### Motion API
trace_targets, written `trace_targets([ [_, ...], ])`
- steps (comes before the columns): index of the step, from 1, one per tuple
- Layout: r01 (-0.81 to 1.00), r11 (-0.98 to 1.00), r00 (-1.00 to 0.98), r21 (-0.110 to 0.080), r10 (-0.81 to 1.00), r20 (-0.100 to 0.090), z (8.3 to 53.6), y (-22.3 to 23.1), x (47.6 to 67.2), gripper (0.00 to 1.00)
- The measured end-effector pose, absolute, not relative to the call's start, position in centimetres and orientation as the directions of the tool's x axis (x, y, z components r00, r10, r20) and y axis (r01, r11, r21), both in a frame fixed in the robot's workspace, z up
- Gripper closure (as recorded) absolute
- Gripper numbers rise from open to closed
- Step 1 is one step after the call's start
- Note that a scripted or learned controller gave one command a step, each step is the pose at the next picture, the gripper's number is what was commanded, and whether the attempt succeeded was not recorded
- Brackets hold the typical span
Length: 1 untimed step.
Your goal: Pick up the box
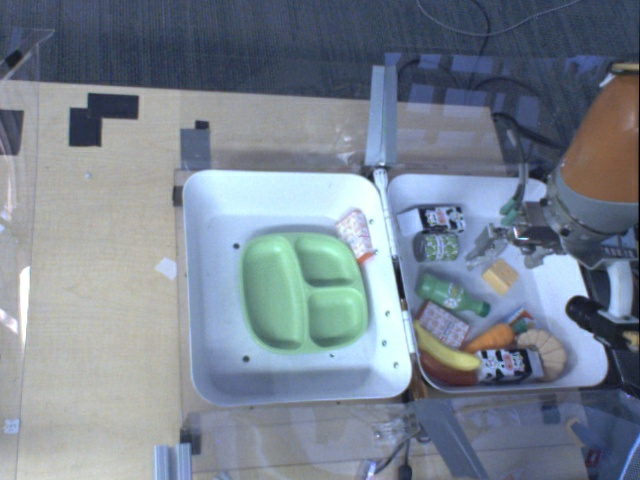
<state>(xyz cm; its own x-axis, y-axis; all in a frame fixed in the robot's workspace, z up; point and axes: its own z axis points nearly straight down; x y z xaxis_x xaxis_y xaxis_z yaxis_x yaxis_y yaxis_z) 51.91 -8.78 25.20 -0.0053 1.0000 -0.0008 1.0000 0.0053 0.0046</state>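
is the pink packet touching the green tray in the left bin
Touching: camera view shows the pink packet lying over the upper right rim of the green tray, with no gap between them.

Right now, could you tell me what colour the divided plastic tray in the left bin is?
Light green; the divided plastic tray shows best in the camera view.

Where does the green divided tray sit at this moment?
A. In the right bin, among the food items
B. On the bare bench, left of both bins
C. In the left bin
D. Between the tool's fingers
C: the green divided tray lies flat on the floor of the left bin, with the small red-and-white packet at its upper right corner.
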Motion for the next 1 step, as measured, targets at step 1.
trace_targets([
  [1,0.999,-0.042,0.042,0.008,0.999,-0.001,37.45,-9.05,53.90,0.00],
])
